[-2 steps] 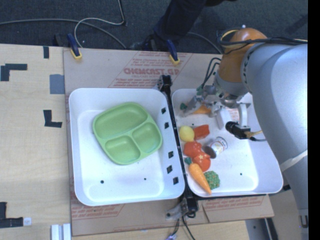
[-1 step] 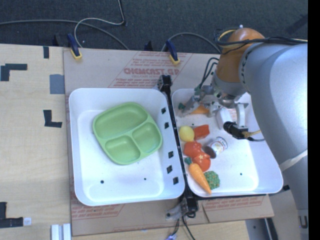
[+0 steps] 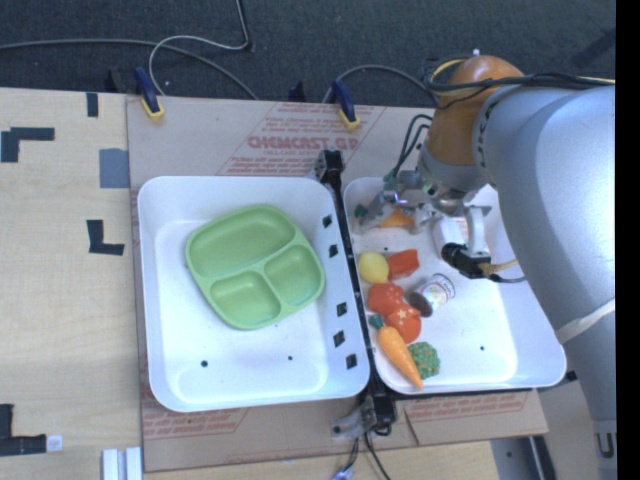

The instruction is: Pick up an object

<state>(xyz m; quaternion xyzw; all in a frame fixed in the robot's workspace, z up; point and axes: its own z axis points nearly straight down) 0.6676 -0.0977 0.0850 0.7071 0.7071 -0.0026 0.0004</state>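
Observation:
My gripper (image 3: 390, 206) is down in the far left corner of the right bin (image 3: 500, 353), reaching in from the right under the grey arm with its orange band (image 3: 470, 88). A small orange item (image 3: 398, 221) lies right under the gripper, partly hidden by it; I cannot tell whether it is held. Nearer along the bin's left side lie a yellow lemon (image 3: 373, 266), a red piece (image 3: 404, 262), a red tomato-like fruit (image 3: 393, 306), a small jar (image 3: 436, 292), a carrot (image 3: 398, 356) and a broccoli floret (image 3: 426, 358).
The left bin (image 3: 170, 358) holds a green divided plate (image 3: 256, 265). A black divider (image 3: 345, 288) runs between the two bins. Cables and blue-and-yellow clamps (image 3: 150, 93) sit at the bench's far edge. The arm's grey body (image 3: 560, 188) covers the right bin's far right part.

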